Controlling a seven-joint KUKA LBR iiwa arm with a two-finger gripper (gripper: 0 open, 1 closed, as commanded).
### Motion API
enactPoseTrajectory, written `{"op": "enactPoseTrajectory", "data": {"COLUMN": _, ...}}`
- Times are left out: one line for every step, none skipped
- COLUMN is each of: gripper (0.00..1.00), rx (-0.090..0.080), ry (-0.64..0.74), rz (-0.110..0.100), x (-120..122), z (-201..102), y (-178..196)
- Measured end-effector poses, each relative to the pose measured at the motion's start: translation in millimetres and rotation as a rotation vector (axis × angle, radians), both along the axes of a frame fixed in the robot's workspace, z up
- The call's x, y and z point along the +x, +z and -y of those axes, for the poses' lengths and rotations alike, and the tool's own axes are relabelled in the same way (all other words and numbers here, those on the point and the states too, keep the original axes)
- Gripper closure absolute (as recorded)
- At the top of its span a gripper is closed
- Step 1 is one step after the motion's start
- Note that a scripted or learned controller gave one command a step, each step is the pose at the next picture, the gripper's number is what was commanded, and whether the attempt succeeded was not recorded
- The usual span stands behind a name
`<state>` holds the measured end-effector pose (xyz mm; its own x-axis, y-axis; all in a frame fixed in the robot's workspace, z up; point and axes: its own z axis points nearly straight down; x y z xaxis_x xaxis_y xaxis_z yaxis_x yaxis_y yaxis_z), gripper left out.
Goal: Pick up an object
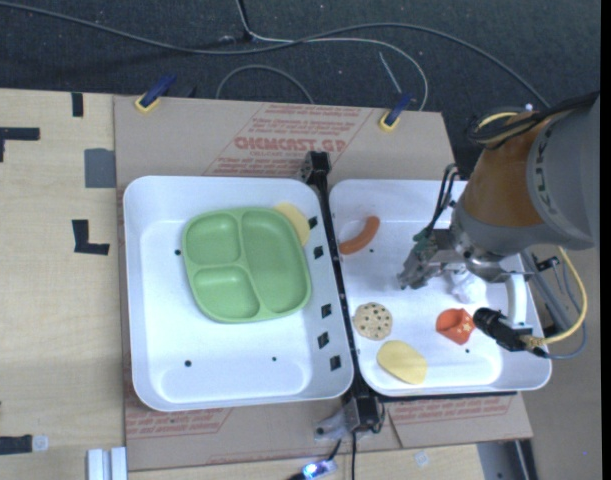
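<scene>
In the right bin (405,196) lie a curved orange sausage (359,235), a round speckled cookie (372,319), a yellow lemon-like piece (402,361) and a small red piece (454,325). A white object (465,287) lies partly under the wrist. My gripper (421,270) hangs low over the middle of this bin, right of the sausage and above the cookie. Nothing shows between its dark fingers.
The left bin (145,298) holds a green three-compartment plate (247,264) with a pale yellow piece (297,222) at its upper right corner. A black divider (330,288) runs between the bins. Cardboard lies under both bins, and cables cross the dark floor behind.
</scene>
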<state>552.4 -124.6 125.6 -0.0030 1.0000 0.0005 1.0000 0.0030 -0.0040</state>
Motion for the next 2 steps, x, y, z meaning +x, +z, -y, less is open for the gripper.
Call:
{"op": "enactPoseTrajectory", "data": {"gripper": 1.00, "rx": -0.001, "ry": -0.002, "rz": 0.006, "x": 3, "z": 2, "y": 42}}
{"op": "enactPoseTrajectory", "data": {"gripper": 1.00, "rx": -0.001, "ry": -0.001, "rz": 0.007, "x": 4, "z": 1, "y": 85}}
